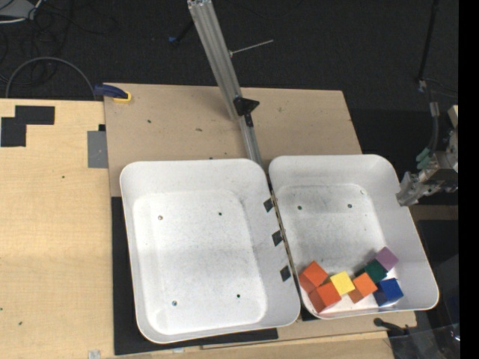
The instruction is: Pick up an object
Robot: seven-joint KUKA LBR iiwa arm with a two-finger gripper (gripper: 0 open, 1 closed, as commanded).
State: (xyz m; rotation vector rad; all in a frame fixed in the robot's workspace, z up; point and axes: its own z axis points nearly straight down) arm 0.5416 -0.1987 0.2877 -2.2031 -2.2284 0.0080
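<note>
No readable writing anywhere. End effector (428, 176) half cut off at right edge beside right bin (337, 172); open or closed, cannot tell. Seven blocks (350, 283) clustered in right bin's near corner: two orange, one red-orange, one each yellow, green, blue, purple; partly overlapping. Left bin (142, 172) alongside on counter (187, 122).
</note>
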